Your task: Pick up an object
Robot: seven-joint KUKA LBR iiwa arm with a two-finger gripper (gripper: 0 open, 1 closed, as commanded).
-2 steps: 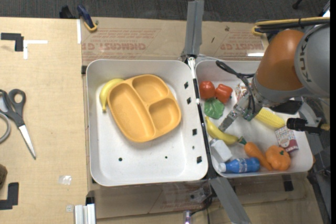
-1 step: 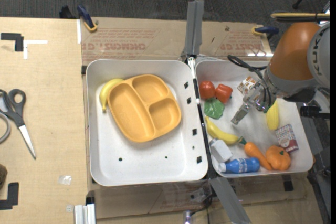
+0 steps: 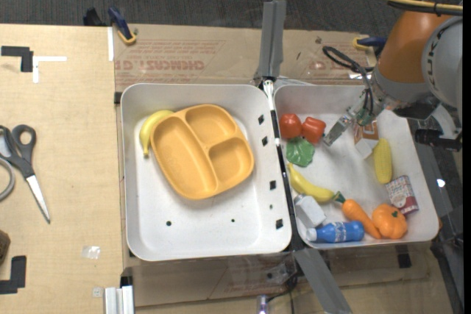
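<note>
While my grey arm with its orange band (image 3: 412, 48) reaches in from the right, my two-finger gripper (image 3: 352, 123) hangs over the upper middle of the right-hand shallow white bin (image 3: 423, 180), and I cannot tell from this slanted look whether it is released, clenched or grasping anything. No single object is marked out for picking, so I take stock of what lies beneath me. Close to the divider sit two shiny red plastic pieces (image 3: 301, 127), touching one another, with a flat green leafy plastic toy (image 3: 299, 153) just below them. A curved yellow plastic banana (image 3: 310, 187) lies lower down, near a small pale grey block (image 3: 309, 210) and a blue-and-white bottle (image 3: 337, 232) lying on its side along the bottom wall. Beside the bottle are an orange plastic carrot (image 3: 357, 215) and a round orange plastic pepper (image 3: 389, 221), with a small red-and-white carton (image 3: 401, 195) just above the pepper. A yellow corn-shaped toy (image 3: 382, 160) rests upright-looking toward the right wall, near my gripper. In the left-hand white bin (image 3: 147, 232) a yellow-orange divided plastic plate (image 3: 202, 151) covers most of a second yellow banana (image 3: 149, 127).
</note>
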